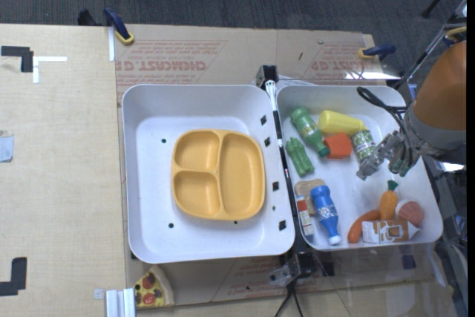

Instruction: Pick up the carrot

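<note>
The carrot [389, 203] lies in the right bin [355, 94], toward its near right corner, orange with a small green top pointing to the far side. The gripper [381, 157] hangs just beyond it on the far side, above the bin floor; its fingers look spread and nothing sits between them (the carrot is apart from them). A small can [364, 145] stands just left of the gripper. Near the carrot sit a sausage [361, 223], a small carton [386, 232] and a brown round piece [410, 212]. Farther left in that bin are a blue bottle [325, 212], a green bottle [308, 130] and a yellow bottle [340, 120]. The left bin [141, 189] holds a yellow divided plate [219, 174].
</note>
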Action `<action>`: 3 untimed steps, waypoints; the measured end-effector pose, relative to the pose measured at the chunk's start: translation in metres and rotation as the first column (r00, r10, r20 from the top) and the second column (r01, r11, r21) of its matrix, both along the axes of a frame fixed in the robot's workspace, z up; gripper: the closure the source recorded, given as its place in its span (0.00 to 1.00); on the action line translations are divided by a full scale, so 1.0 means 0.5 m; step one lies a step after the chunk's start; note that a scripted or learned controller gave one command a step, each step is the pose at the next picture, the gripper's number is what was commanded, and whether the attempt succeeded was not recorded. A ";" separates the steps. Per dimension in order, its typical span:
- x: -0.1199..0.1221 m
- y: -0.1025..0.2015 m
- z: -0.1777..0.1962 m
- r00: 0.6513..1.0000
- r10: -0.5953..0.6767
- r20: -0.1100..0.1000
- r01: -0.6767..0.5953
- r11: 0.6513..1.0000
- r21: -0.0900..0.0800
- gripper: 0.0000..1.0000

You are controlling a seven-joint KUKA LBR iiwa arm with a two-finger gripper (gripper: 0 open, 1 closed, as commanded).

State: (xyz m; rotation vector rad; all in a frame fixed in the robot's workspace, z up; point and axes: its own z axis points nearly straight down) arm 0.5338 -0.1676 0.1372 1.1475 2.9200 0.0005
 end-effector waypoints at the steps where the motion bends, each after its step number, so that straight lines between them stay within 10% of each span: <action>1: 0.000 0.000 0.000 1.000 -0.001 0.000 0.001 1.000 0.000 0.00; 2: -0.094 -0.068 -0.083 0.988 0.155 0.017 -0.155 0.988 -0.007 0.00; 3: -0.097 -0.079 -0.089 0.999 -0.034 0.001 0.034 0.999 0.000 0.00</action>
